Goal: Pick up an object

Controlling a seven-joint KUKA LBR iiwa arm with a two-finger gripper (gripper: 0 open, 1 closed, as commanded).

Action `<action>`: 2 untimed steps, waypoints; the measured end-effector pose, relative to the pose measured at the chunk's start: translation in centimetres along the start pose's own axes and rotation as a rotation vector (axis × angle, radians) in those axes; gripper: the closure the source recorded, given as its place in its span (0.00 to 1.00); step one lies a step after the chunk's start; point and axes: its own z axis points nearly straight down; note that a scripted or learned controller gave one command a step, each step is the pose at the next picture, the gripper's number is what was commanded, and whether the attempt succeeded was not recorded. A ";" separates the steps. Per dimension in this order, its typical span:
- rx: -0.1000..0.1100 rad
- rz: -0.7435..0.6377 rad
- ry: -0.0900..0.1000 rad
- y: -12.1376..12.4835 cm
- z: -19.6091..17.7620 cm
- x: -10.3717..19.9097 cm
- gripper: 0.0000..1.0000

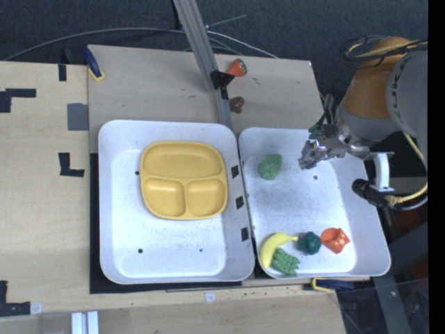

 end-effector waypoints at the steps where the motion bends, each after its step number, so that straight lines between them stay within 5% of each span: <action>1: 0.003 0.000 0.001 0.1 -3.0 0.0 1.00; 2: 0.008 -0.003 0.002 -1.5 -2.6 4.7 1.00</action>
